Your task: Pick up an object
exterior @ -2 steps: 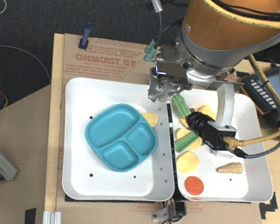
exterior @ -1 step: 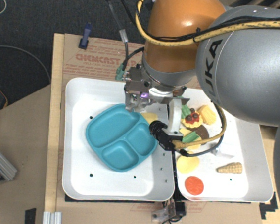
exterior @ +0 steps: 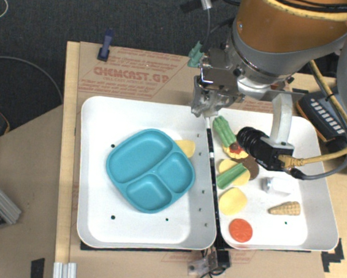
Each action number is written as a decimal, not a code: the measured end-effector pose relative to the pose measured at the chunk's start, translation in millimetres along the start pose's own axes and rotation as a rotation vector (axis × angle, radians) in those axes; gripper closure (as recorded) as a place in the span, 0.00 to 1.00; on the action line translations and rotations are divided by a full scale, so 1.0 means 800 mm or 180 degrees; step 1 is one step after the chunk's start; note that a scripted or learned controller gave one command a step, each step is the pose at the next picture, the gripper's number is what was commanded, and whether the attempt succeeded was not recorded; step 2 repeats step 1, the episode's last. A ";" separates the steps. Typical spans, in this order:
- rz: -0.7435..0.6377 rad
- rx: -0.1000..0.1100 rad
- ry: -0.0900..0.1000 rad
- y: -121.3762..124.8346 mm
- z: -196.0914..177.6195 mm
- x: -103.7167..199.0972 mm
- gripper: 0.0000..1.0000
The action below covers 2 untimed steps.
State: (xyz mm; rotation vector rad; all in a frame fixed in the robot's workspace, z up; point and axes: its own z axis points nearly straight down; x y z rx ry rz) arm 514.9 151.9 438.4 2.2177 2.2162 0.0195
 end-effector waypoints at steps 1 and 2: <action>-0.0015 0.0084 -0.0024 -0.050 0.135 0.038 1.00; -0.0015 0.0084 -0.0024 -0.050 0.135 0.038 1.00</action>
